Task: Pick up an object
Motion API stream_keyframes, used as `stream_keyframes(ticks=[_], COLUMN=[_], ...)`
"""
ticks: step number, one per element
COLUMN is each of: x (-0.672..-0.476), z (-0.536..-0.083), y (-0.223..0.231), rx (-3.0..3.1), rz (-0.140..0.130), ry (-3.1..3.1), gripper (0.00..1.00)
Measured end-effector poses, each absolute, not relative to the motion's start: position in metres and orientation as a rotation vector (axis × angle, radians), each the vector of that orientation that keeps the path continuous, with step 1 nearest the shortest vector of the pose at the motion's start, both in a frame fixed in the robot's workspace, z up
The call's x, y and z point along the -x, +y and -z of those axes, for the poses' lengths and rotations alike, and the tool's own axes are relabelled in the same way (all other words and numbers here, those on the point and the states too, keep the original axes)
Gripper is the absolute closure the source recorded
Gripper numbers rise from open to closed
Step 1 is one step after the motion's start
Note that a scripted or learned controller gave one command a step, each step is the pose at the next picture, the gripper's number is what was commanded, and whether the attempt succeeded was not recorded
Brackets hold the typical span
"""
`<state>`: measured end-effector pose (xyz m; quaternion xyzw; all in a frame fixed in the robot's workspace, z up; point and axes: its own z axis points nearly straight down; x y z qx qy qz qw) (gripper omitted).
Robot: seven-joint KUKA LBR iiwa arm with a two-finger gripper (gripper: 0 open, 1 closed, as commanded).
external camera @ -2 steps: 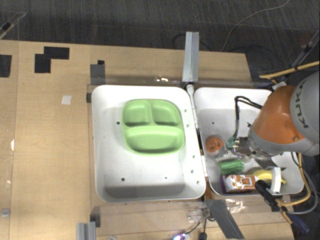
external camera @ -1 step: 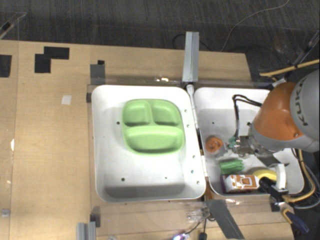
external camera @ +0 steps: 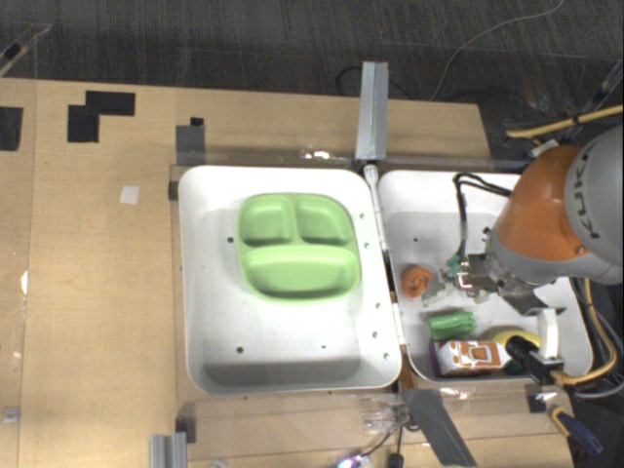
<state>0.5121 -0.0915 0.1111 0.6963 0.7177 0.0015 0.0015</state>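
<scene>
In the right bin (external camera: 419,198) lie a small orange round object (external camera: 416,280), a green cylinder (external camera: 449,321), a brown and white carton (external camera: 469,356) and a yellow object (external camera: 514,339) partly hidden by a black part. My gripper (external camera: 460,276) hangs low over the bin's middle, just right of the orange object and above the green cylinder. The grey arm with its orange band (external camera: 541,213) covers the bin's right side. Nothing shows between the fingers.
The left bin (external camera: 210,291) holds a green divided tray (external camera: 296,245). A metal post (external camera: 372,115) stands behind the divider between the bins. Cables run along the right edge of the bench.
</scene>
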Motion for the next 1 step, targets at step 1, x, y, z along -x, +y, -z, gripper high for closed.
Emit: stream_keyframes(ticks=[1], x=[-0.4935], z=[-0.0921], y=[-0.0962], rx=[-2.117], rz=[-0.022], ry=[2.300], gripper=[0.00])
